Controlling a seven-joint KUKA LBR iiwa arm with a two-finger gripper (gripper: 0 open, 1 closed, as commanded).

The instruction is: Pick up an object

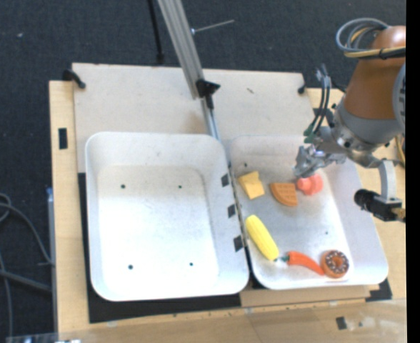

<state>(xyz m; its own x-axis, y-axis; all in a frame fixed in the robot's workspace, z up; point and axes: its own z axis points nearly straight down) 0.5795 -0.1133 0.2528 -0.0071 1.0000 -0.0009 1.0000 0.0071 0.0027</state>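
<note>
The right bin (353, 259) holds several toy foods: a yellow cheese wedge (251, 185), a tan bread piece (285, 194), a pink-red piece (311, 185), a yellow corn cob (262, 236), an orange carrot (304, 261) and a brown donut (335, 262). My gripper (308, 164) hangs over the bin's far right part, its tip just above and touching or nearly touching the pink-red piece. Whether anything sits between its fingers is hidden.
The left bin (103, 156) lies beside the right one, sharing a middle rim. A slanted metal pole (185, 45) rises behind the bins. Cables lie on the dark floor at the left.
</note>
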